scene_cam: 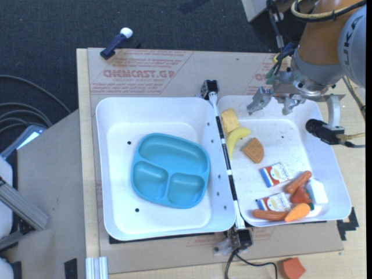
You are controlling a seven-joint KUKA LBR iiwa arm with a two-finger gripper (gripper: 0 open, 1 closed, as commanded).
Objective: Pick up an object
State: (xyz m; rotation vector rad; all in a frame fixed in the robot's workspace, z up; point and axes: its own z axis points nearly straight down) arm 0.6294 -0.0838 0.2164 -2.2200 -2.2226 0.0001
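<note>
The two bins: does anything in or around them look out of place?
An orange block lies outside the right bin, on the bench's near edge, apart from the toy food. A blue-and-white marker lies on the cardboard's far corner.

The bench [145, 74] carries red print reading "CHEMCAST GP" above the left bin, with smaller red lines around it too small to read. More red print near the arm is partly hidden.
</note>
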